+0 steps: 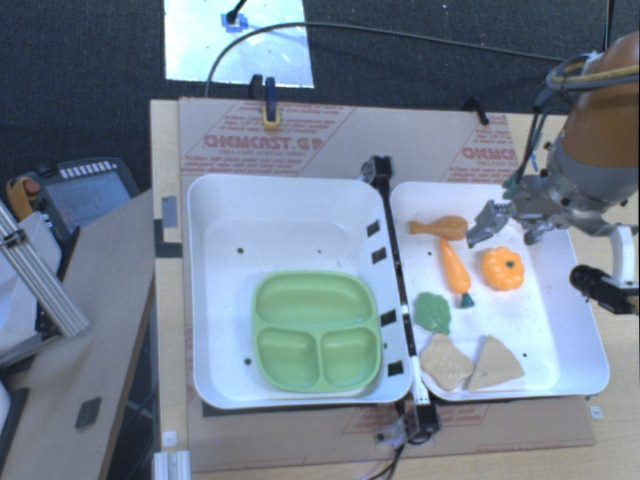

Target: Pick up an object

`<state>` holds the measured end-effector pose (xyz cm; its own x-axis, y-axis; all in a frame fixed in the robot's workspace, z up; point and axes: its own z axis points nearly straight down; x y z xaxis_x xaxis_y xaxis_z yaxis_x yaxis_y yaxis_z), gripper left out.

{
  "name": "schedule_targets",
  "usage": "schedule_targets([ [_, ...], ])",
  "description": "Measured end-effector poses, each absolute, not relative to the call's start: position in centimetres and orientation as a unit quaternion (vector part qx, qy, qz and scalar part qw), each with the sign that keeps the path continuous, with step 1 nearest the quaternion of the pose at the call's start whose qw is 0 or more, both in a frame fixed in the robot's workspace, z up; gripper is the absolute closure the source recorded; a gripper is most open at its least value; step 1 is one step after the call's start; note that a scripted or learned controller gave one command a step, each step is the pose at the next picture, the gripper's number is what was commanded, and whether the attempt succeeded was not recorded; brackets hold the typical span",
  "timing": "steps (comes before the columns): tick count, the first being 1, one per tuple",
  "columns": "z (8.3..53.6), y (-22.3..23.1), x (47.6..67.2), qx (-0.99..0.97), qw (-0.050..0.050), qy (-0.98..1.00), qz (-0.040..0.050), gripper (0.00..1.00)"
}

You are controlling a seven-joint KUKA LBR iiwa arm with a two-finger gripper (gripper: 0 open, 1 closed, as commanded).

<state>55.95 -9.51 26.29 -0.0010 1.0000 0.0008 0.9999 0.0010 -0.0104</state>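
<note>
The end effector (510, 223) hangs over the right bin (575, 368) with its fingers spread and nothing between them. The little orange pumpkin (502, 269) sits just below it, slightly nearer me; the carrot (454, 267) lies lengthwise off to its left.
</note>
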Motion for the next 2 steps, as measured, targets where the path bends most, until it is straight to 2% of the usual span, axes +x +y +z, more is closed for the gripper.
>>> schedule_targets([
  [1,26.9,-9.5,56.1,-0.706,0.000,-0.708,-0.0004,0.00],
  [2,20.8,-9.9,56.3,-0.707,0.001,-0.707,0.0005,0.00],
])
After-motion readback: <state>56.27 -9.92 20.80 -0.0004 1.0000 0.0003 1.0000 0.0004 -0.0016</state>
